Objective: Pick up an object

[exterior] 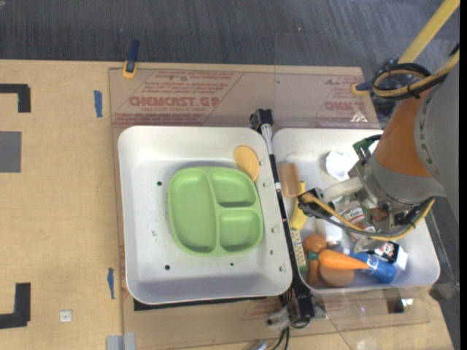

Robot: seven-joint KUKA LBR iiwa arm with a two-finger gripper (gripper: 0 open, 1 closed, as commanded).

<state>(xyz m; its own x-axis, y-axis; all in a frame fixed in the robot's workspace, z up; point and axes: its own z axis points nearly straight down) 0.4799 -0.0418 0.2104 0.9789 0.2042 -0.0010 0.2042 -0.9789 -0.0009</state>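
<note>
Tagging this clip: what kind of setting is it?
Likely a robot lab grasping cell: two white bins on a taped cardboard-topped bench, a green divided plate, toy clutter under the arm.

The divided green plastic tray (215,211) looks smooth and matt inside the glossy white plastic left bin (139,195), which rests on a flat brown cardboard sheet (219,97) over the pale wood-grain counter (58,195), beyond it dark woven carpet floor (219,13).

A: so what's behind the setup?
B: dark grey carpet floor (219,13) up top, light wood bench (58,195), cardboard sheet (182,97), blue tape bits (98,102), black corner marks (18,97).
</note>
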